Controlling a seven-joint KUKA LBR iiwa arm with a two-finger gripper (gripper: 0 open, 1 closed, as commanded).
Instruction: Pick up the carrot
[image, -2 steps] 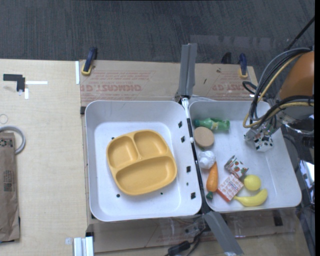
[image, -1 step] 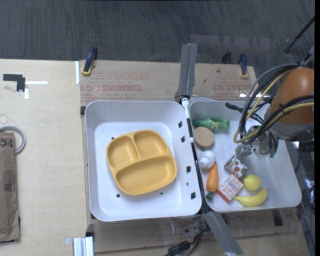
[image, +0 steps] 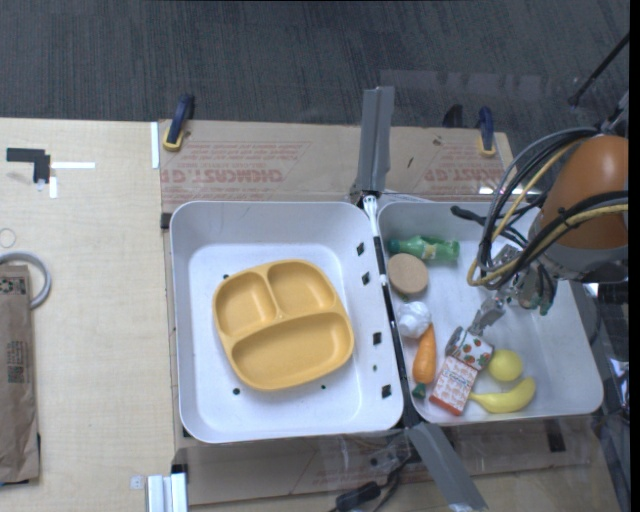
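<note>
The orange carrot (image: 425, 355) lies in the right bin (image: 575, 330), close to its left wall, pointing toward the front edge. It is just below a white garlic bulb (image: 413, 318) and beside a red and white packet (image: 458, 375). My gripper (image: 480, 322) hangs over the middle of the right bin, slanted down to the left, a short way right of and above the carrot. Nothing is seen held in it.
In the right bin there are also a green vegetable (image: 425, 247), a round tan item (image: 407, 273), a lemon (image: 506, 365) and a banana (image: 503, 398). The left bin (image: 190, 300) holds a yellow divided plate (image: 285, 322).
</note>
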